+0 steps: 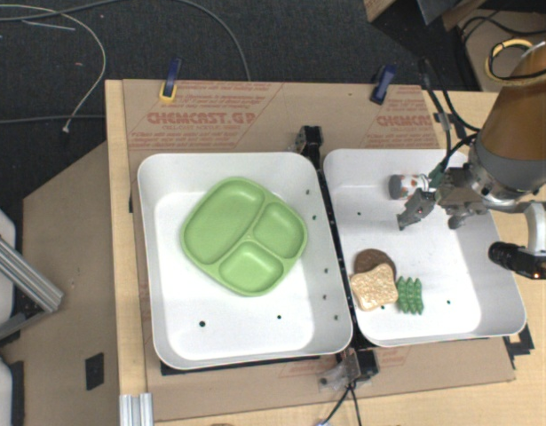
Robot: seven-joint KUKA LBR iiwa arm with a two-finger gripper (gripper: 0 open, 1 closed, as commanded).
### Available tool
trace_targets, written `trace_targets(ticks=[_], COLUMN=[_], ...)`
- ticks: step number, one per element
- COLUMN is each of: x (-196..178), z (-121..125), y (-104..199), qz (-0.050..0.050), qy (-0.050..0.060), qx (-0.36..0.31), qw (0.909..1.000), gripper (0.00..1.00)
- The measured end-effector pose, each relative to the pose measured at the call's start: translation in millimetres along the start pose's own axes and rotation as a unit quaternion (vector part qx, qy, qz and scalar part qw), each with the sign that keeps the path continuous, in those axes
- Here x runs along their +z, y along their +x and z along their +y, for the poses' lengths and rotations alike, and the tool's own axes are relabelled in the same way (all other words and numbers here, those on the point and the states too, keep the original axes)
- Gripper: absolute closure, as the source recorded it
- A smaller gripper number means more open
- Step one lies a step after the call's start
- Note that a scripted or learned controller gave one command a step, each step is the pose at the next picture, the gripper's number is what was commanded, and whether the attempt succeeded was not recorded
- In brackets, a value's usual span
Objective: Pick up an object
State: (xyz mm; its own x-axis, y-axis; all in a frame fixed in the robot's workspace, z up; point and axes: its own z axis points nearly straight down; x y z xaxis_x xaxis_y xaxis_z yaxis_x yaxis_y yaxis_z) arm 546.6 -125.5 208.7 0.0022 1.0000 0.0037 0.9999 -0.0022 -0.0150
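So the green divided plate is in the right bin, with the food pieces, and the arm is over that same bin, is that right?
Not quite. The camera view shows the green divided plate in the left bin, alone. The food pieces, a cracker, a brown round piece and green beans, lie in the right bin, and the gripper is over that bin.

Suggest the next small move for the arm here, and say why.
Probably shift the hand toward the near left corner of the right bin and lower it. It hangs over the bin's far half, while the cracker, brown cookie and green piece cluster nearer the camera, with nothing between its fingers.
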Motion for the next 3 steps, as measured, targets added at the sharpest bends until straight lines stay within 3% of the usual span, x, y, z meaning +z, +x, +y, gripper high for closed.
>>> trace_targets(ticks=[1,3], x=[-6.9,98.5], z=[2.8,2.3], y=[0.3,3.5], qz=[-0.001,0.0], qy=[-0.007,-0.003], qx=[-0.001,-0.001], qw=[1.0,1.0], gripper=[0.0,0.0])
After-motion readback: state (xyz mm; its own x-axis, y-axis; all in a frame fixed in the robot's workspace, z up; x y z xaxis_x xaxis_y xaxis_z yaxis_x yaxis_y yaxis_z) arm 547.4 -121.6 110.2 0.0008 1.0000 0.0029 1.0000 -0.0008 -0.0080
